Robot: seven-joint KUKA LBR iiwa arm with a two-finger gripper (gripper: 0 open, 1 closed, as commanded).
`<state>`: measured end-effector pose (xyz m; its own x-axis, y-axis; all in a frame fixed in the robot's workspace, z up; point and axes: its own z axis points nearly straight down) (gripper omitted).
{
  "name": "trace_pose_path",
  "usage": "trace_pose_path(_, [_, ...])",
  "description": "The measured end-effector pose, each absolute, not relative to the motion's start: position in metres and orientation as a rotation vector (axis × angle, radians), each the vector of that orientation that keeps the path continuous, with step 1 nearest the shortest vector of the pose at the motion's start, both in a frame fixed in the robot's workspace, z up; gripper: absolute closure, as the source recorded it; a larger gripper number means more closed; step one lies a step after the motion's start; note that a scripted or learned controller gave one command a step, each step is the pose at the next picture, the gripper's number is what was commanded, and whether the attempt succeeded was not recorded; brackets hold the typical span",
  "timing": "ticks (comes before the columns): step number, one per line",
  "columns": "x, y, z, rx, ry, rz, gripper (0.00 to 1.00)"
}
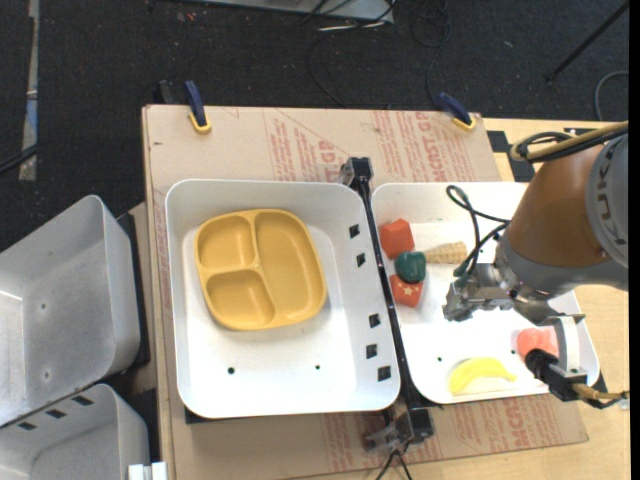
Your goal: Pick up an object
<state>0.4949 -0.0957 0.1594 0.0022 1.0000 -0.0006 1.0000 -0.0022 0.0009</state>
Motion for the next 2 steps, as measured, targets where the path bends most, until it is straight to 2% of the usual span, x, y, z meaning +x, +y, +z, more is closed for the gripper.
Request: trace_pose_path(2, [0.497,-0.086,0.247,2.215,2.224,0.002,1.00])
